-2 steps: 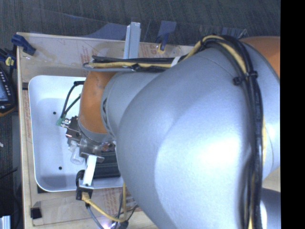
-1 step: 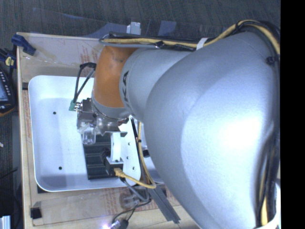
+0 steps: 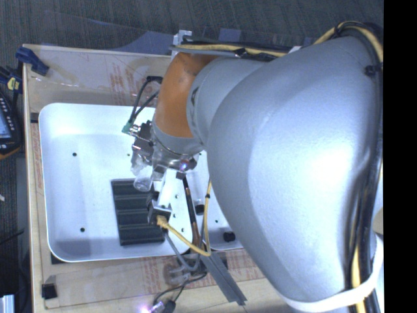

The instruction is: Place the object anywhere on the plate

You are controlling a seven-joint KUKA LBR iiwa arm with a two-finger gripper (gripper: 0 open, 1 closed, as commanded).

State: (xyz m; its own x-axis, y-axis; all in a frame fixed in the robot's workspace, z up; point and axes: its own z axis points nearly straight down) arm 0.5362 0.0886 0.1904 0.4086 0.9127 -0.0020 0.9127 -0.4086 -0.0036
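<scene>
Jaws point(image 3: 142, 175) low over left bin point(image 3: 58, 175), state cannot tell — wrist blocks view. Dark ribbed plate point(image 3: 133, 214) just below jaws. Object not made out. Judgement: centre over plate, lower before release, avoid rim.

1 dark ribbed block point(image 3: 135, 212), 1 white bin point(image 3: 71, 175), 1 grey arm point(image 3: 287, 162)

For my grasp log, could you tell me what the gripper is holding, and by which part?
It cannot be told: the gripper hangs over the left bin beside the dark ridged plate, with no object visibly in it.
</scene>
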